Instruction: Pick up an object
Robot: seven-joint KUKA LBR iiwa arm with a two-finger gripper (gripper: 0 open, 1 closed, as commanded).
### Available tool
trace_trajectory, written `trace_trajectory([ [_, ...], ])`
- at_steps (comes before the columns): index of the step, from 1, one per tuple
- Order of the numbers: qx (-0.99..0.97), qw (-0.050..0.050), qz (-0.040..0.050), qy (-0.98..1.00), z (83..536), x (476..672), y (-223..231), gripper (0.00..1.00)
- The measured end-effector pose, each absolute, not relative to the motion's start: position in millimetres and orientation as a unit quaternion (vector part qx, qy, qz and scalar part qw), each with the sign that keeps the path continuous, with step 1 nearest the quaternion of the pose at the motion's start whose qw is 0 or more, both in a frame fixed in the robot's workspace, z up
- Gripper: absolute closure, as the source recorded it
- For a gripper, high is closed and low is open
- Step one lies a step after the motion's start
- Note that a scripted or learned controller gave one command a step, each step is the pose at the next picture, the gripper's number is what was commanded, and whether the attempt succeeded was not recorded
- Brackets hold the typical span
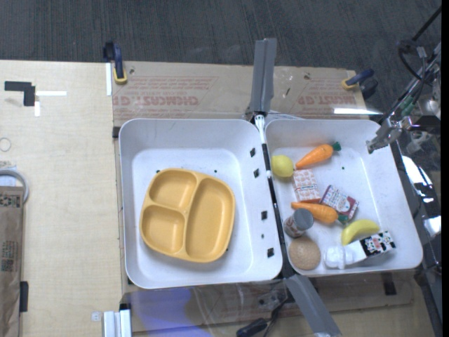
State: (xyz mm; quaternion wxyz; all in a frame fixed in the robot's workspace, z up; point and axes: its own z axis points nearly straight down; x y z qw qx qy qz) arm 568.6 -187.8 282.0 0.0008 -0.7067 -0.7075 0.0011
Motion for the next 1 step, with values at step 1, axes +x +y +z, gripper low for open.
trace_trajectory([
  [1,-0.536,0.0,0.0003,-0.844,210.9,590.5,-189.8,0.0],
])
